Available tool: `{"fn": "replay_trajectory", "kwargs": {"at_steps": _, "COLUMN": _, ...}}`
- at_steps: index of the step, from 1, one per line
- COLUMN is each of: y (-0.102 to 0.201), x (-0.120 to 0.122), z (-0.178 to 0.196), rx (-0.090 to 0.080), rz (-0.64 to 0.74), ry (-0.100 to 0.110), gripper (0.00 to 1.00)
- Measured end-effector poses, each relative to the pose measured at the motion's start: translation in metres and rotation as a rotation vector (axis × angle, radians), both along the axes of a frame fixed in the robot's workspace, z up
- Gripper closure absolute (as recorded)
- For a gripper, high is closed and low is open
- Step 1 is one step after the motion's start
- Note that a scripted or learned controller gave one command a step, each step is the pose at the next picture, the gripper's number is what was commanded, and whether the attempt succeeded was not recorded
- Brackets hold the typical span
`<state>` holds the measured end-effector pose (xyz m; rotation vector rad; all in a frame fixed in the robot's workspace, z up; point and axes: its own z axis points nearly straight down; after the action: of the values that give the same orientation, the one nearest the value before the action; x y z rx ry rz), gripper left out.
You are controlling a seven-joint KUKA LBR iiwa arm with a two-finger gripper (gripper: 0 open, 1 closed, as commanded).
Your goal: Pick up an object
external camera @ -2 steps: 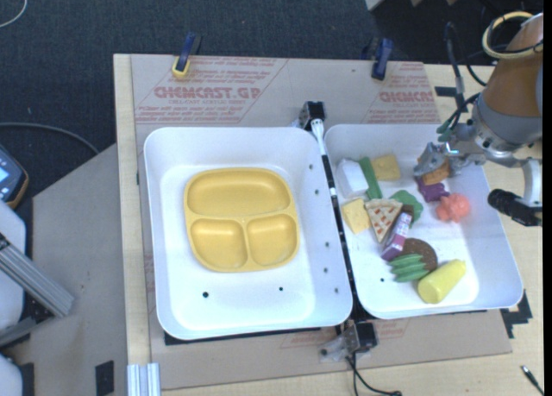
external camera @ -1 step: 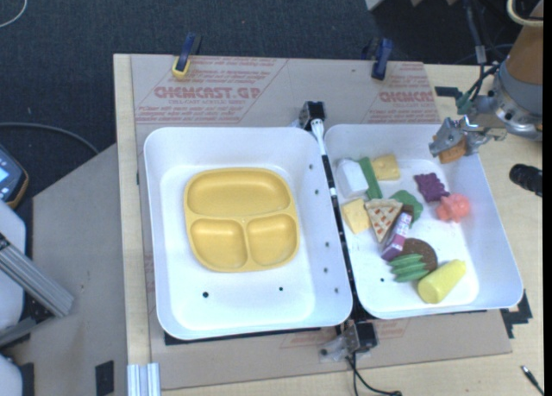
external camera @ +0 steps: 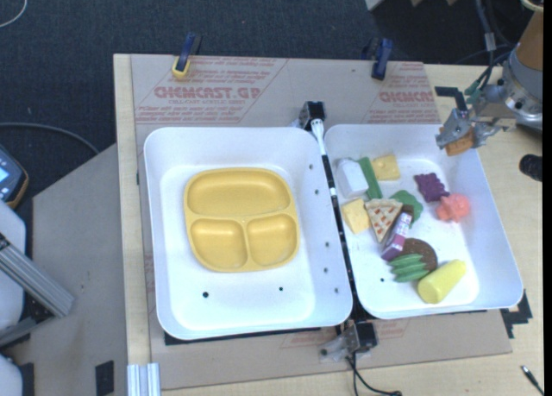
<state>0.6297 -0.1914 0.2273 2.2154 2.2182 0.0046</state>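
Note:
My gripper (external camera: 457, 137) hangs over the far right rim of the right bin (external camera: 496, 239), above the toys. A small orange-brown piece (external camera: 462, 146) shows at its tip; whether it is held is unclear. In the right bin lie several toy foods: a white block (external camera: 352, 177), a green stick (external camera: 371, 177), a yellow square (external camera: 385, 166), a purple piece (external camera: 429, 185), a pink piece (external camera: 454, 207), a pizza slice (external camera: 383, 213), a purple bottle (external camera: 398, 235), a brown cookie (external camera: 420, 250) and a yellow lump (external camera: 442, 280).
The left bin (external camera: 164, 213) holds a yellow divided plate (external camera: 241, 217). Both bins sit on a cardboard-covered bench held by blue clamps (external camera: 380, 56). The arm's grey wrist (external camera: 526, 84) and its cables enter from the upper right.

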Motion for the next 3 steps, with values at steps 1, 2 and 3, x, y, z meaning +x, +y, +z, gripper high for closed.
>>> {"fn": "replay_trajectory", "kwargs": {"at_steps": 1, "y": 0.034, "x": -0.041, "z": 0.010, "rx": 0.005, "rz": 0.001, "ry": 0.009, "gripper": 1.00}}
{"fn": "replay_trajectory", "kwargs": {"at_steps": 2, "y": 0.067, "x": -0.088, "z": -0.005, "rx": 0.006, "rz": 0.001, "ry": 0.013, "gripper": 1.00}}
{"fn": "replay_trajectory", "kwargs": {"at_steps": 3, "y": 0.097, "x": -0.128, "z": -0.014, "rx": 0.006, "rz": 0.001, "ry": 0.013, "gripper": 1.00}}
